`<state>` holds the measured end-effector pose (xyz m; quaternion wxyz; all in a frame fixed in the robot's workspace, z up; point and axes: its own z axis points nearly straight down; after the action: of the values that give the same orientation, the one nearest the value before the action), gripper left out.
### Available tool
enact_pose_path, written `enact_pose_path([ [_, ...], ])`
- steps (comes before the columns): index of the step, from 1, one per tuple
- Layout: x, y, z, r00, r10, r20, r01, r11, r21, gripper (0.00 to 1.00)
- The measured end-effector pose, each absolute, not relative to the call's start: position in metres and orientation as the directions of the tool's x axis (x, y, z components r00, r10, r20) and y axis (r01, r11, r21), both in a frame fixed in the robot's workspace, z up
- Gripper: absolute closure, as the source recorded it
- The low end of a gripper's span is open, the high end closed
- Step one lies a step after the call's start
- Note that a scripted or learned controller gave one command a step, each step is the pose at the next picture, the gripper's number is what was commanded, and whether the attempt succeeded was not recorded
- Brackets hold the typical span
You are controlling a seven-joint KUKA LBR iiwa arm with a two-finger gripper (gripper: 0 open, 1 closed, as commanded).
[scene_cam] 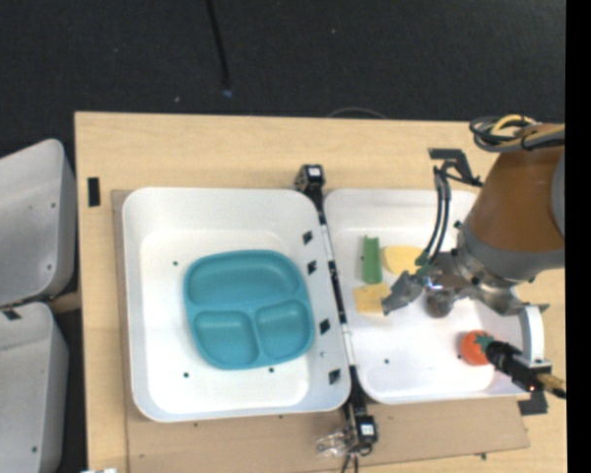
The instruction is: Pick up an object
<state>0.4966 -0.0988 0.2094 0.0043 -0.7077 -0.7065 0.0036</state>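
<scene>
One smooth teal sectioned tray (pixel 246 306)

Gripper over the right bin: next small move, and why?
Probably a short straight descent. The gripper sits in the right bin right beside the yellow pieces, next to the green block, with nothing visibly between its fingers. The orange object lies further off.

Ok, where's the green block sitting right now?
In the camera view, the green block lies in the right bin, near its left wall, just left of a pale yellow piece and above a yellow block.
</scene>
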Motion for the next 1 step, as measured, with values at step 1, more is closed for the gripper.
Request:
enact_pose_path([
  [1,0.4993,-0.0987,0.2148,-0.001,1.000,0.000,1.000,0.001,0.000,0.00],
])
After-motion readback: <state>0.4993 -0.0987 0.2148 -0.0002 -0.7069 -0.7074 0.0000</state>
